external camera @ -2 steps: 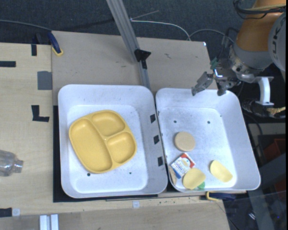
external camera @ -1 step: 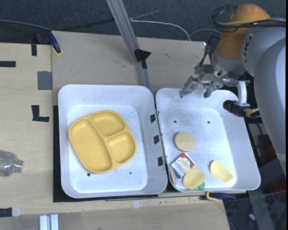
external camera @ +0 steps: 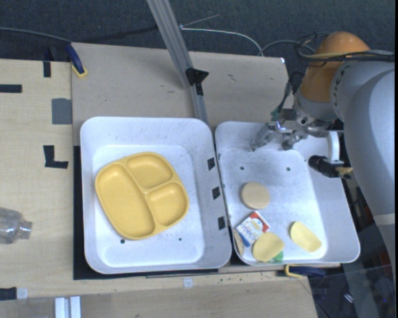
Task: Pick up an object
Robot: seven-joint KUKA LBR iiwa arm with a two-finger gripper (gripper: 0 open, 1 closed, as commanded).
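Note:
My gripper hangs over the far edge of the right bin, its two fingers spread open with nothing between them. Closer to the camera in that bin lie a round tan disc, a small white packet with red and blue print, and two yellow pieces by the near wall. The disc is the closest of these to the gripper, well apart from it. The grey arm with its orange band comes in from the right.
The left bin holds a yellow divided plate. A slanted metal pole rises behind the bins. A clear plastic bottle lies on the bench at far left.

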